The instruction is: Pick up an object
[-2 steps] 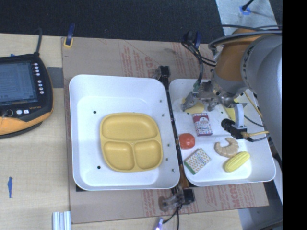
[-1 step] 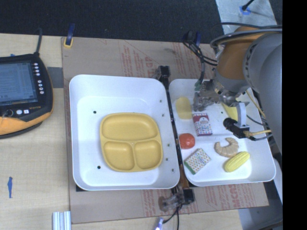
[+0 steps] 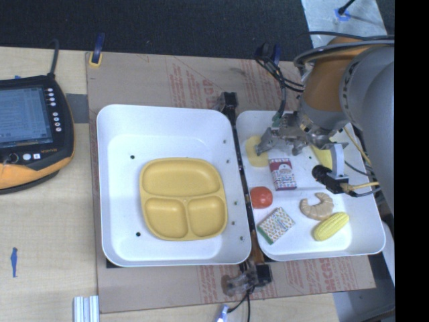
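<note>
Beside red box [image 3: 283, 174]: tomato [image 3: 261, 196], croissant [image 3: 316, 206]

A robotics lab or test cell. A grey and orange industrial arm [image 3: 348, 79] reaches in at three o'clock over two white bins [image 3: 110, 180] set on cardboard [image 3: 167, 79] on a wooden bench. A control tablet [image 3: 30, 129] lies at nine o'clock, and cables [image 3: 281, 72] trail at one o'clock.
</note>
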Action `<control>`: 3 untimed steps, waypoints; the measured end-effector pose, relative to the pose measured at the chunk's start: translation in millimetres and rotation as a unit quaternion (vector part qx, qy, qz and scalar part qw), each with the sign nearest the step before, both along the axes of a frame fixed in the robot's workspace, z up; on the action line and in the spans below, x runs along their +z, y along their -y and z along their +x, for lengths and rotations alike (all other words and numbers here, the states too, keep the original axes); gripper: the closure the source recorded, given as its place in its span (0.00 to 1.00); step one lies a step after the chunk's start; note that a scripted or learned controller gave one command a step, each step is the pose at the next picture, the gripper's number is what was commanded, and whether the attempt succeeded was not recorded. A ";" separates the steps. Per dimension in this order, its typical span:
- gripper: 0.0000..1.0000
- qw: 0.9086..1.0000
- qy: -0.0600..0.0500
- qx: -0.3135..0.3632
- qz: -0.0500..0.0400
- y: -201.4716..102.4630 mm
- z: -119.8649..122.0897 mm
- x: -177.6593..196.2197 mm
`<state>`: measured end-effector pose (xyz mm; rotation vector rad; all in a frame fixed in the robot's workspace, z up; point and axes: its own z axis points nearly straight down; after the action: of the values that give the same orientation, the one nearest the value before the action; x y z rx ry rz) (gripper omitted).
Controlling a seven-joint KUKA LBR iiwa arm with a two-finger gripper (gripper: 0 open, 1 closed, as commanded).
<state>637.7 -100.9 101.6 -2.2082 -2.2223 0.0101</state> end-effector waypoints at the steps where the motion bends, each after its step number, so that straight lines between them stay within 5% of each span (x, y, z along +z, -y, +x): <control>1: 0.00 1.000 0.003 -0.001 -0.001 23.0 -33.4 -10.1; 2: 0.00 1.000 0.004 0.000 -0.002 -9.1 -22.7 -9.7; 3: 0.00 1.000 0.004 -0.001 -0.001 6.7 12.8 -9.3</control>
<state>650.5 -107.6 92.3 -2.2143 -2.2263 0.0021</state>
